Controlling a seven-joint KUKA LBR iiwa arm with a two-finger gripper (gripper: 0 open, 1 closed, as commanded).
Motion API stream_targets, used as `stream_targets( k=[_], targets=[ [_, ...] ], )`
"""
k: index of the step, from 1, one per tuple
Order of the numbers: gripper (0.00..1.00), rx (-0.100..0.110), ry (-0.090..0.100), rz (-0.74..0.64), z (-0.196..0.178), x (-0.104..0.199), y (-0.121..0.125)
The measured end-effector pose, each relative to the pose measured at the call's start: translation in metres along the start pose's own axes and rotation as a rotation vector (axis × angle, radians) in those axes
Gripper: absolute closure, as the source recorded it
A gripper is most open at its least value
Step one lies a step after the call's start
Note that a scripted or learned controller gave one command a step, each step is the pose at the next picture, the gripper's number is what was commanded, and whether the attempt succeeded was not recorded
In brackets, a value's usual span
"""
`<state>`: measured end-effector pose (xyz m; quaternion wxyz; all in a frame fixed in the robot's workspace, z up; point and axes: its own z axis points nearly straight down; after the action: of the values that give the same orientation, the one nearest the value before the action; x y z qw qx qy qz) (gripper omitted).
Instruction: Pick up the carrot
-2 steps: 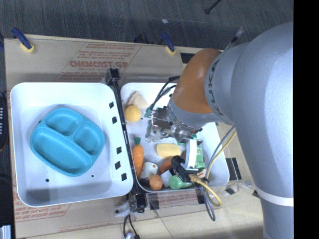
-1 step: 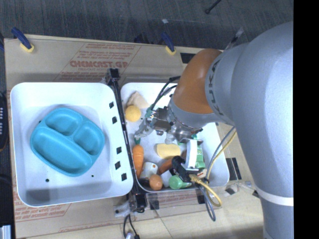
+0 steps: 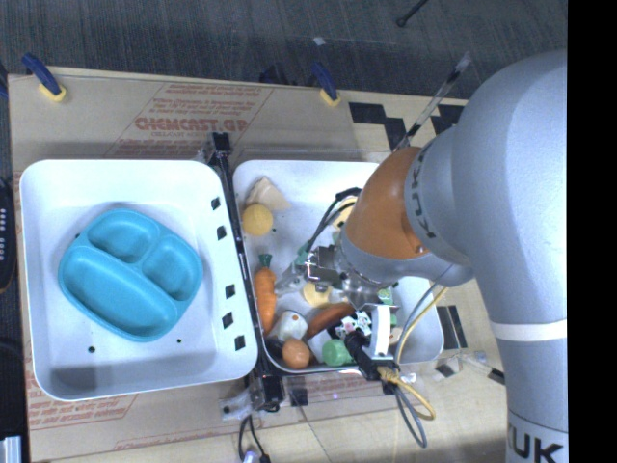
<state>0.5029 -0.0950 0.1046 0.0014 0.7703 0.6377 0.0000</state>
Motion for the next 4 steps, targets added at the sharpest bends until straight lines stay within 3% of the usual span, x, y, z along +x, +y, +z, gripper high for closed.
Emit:
stream_targets(
  k=[1, 2, 3, 4],
  targets=[
    [0.00, -0.008, 0.004, 0.289, 0.010, -0.008, 0.001],
    [0.00, -0.002, 0.005, 0.273, -0.092, 0.038, 0.091],
    [0.00, 0.013, 0.003, 0.158, -0.086, 0.052, 0.013],
    [0.00, 0.012, 0.001, 0.137, -0.087, 0.048, -0.037]
  ],
)
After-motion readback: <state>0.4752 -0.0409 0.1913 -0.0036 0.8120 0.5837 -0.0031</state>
